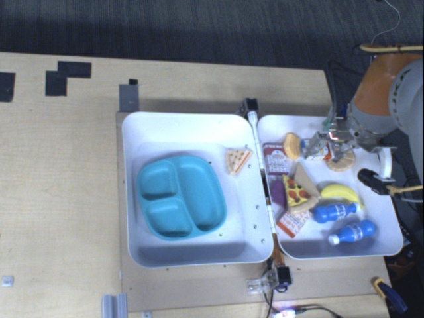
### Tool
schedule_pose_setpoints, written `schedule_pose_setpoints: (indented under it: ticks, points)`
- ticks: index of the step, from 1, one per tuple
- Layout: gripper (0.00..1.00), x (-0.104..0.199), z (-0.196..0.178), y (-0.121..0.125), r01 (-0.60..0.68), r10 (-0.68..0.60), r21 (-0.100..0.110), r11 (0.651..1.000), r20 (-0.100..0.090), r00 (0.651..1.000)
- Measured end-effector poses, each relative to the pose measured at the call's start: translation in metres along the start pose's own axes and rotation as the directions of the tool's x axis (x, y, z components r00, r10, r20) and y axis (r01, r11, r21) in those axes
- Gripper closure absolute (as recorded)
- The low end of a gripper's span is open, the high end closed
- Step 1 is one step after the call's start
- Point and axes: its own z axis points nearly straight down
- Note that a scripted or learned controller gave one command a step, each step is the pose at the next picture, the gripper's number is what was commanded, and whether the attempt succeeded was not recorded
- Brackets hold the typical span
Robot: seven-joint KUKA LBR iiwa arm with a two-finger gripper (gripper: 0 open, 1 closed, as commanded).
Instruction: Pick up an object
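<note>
The gripper hangs low over the far end of the right bin, reaching in from the right, and whether it has anything is too small and cluttered to tell. Right by it sit a round yellow-orange toy on one side and a tan biscuit-like disc on the other, both just beside the metal tip. Either looks like the likely target.

Closer to us the bin is crowded: a dark maroon packet against the dividing wall, a pizza slice toy, a banana, two blue bottles lying on their sides, and a red-and-white packet. Over in the left bin there's a teal divided plate and a small wedge toy, well apart from the action.

To do this well, I'd say commit to one item, centre over it rather than between the two, and come straight down. The round toy may roll away if caught off-centre; the flat disc needs the tip right down at the bin floor. Lift slowly and check it comes along.
</note>
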Motion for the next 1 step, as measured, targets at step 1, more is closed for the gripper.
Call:
schedule_pose_setpoints:
  ticks: [1]
  points:
    - [1.0, -0.0004, -0.0093, 0.001, 0.002, -0.002, -0.001, 1.0, -0.001, 1.0]
